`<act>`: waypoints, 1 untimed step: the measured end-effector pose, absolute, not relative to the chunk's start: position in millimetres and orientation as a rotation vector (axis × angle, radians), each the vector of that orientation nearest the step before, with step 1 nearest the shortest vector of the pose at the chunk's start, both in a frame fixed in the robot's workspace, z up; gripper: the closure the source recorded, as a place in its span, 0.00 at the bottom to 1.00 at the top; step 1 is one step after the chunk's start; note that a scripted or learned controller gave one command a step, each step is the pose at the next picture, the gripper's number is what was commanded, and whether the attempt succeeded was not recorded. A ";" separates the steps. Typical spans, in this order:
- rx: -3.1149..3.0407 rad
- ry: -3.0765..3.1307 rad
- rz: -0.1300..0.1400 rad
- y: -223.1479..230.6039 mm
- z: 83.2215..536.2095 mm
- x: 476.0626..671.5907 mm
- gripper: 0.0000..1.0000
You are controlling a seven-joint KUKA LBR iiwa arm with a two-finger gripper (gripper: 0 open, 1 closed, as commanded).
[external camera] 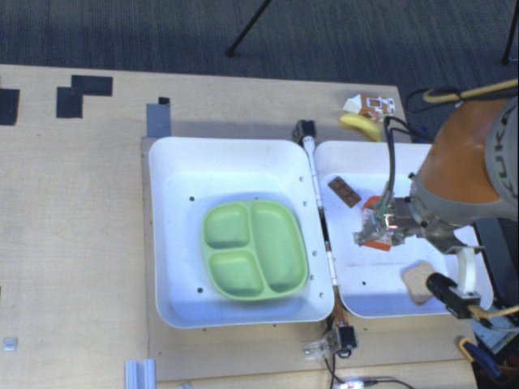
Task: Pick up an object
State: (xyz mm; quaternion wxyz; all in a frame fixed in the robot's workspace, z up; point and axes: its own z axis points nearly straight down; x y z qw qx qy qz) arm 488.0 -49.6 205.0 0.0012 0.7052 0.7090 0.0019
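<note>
Arm's parked over the right bin, gripper (375,232) down low on an orange thing.

The right bin (357,294) has a brown chocolate-bar-looking piece (344,191) near its top left, long axis running diagonal from upper left to lower right. An orange object (375,245) sits just beside the gripper, mostly hidden, so its direction is a guess. Tan sponge-like chunk (417,280) lower right. Green divided plate (255,250) fills the left bin (170,217). Can't tell the gripper's state.

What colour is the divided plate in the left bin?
Light green, seen plainly in the camera view: divided plate.
</note>
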 end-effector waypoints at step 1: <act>2.214 2.229 0.003 18.8 189.0 536.2 1.00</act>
